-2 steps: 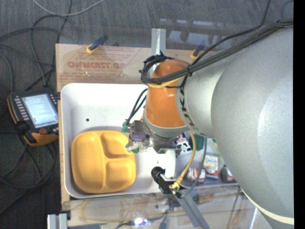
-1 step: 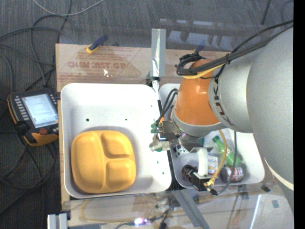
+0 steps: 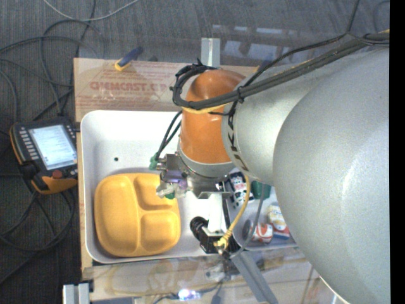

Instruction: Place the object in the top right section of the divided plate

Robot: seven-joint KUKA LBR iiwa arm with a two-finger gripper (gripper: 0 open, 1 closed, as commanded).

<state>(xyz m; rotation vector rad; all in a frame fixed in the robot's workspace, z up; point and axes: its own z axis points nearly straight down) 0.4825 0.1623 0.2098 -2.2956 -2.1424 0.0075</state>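
Grey carpet [image 3: 95,37] strewn with black cables [image 3: 25,81].

The plate [image 3: 136,216] is yellow, with three sections, and lies flat in the left bin's near part. Its right edge passes under the arm.

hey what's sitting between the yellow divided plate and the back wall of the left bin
Nothing: in the camera view, bare white bin floor runs from the yellow divided plate to the bin's back wall, apart from a small dark speck.
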